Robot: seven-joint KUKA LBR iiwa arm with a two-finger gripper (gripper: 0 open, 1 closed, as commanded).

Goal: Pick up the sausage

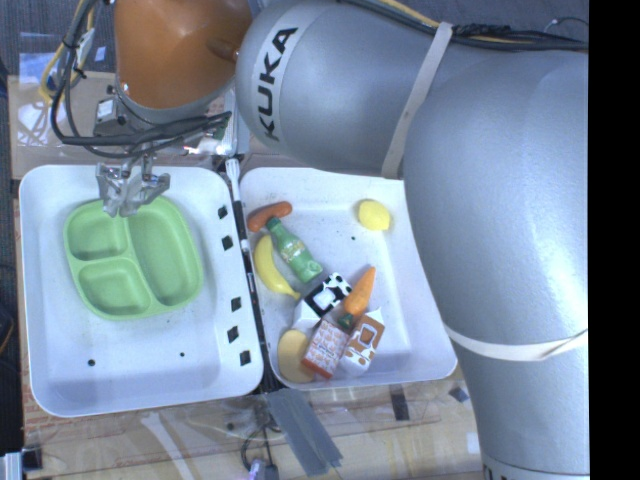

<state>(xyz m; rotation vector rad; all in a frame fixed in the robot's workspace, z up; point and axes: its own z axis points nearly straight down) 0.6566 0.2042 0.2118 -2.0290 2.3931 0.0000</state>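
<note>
The sausage (pixel 270 214), reddish brown and short, lies at the far left of the right bin (pixel 400 268), just above a green bottle (pixel 294 251) and a banana (pixel 268 270). My gripper (pixel 128 194) hangs over the left bin (pixel 60 358), above the far edge of a green divided plate (pixel 132 259). Its metal fingers point down, close together, and nothing shows between them. The sausage is well to the right of the gripper, across the wall between the bins.
The right bin also holds a yellow lemon (pixel 374 215), a carrot (pixel 360 290), a black-and-white box (pixel 329 294), small cartons (pixel 340 343) and a yellow round piece (pixel 291 353). The bulky arm covers the upper and right part of the view.
</note>
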